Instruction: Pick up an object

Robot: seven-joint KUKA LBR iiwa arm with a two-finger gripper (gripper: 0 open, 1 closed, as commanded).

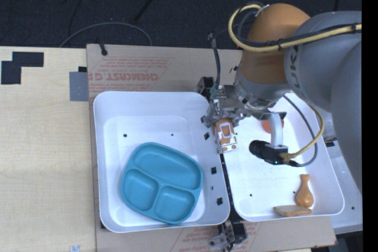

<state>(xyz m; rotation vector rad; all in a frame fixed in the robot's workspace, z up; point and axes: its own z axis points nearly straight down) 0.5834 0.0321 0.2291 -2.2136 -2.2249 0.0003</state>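
- You see the claw [225, 127] low over the right bin's [331, 209] left wall, near the divide between bins.
- A small orange-and-white object [225, 134] sits directly at the claw tip; you cannot tell from here whether it is gripped.
- Its long axis runs roughly from the desk's far edge toward the near one.
- The blue tray [160, 182] lies in the left bin [112, 121]; a tan pear-shaped piece [304, 192] rests near the right bin's near right corner, well apart.
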